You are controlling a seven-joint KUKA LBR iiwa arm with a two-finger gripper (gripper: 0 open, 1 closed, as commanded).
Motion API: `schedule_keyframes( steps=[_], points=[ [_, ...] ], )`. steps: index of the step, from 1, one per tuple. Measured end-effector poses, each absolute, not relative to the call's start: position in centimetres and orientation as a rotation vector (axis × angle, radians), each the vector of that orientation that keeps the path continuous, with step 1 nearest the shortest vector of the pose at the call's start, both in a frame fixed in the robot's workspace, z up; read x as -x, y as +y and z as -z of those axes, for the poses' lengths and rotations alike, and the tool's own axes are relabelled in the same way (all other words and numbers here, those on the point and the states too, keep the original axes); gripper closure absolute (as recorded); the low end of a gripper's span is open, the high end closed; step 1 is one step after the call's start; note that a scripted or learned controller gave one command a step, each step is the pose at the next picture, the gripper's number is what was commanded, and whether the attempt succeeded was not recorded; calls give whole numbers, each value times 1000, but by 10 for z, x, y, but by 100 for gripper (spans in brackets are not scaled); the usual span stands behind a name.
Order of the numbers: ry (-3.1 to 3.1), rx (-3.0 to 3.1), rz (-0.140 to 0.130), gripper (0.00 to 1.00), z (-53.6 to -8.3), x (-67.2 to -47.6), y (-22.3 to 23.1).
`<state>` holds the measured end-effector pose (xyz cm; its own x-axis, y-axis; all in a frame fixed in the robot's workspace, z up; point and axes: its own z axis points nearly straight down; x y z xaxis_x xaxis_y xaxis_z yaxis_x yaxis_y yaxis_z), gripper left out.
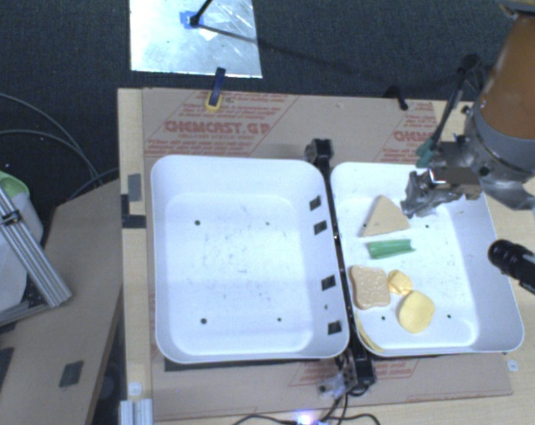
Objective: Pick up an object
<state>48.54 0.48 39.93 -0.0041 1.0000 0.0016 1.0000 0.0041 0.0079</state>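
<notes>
Just left of end effector [420,204]: tan wedge [384,218], right bin [480,264]

Red "CHEMCAST GP" print on brown board [250,122] under bins; repeated at right, partly hidden.

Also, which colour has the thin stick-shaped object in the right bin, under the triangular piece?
Green. The stick-shaped object shows clearly in the camera view, lying flat in the right bin.

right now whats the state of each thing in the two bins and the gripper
gripper: over the right bin, just right of the wedge, holding nothing
tan wedge: flat, untouched
green strip: flat
bread slice: flat
small yellow piece: beside the bread slice
yellow round: flat
</notes>
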Motion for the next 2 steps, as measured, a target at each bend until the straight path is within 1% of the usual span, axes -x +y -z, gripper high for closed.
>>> schedule_keyframes(
  steps=[1, 2],
  points=[
    [2219, -2220, -2, 100, -373, -487, -14],
    [2226, -2216, -1, 100, -345, -514, -4]
  ],
)
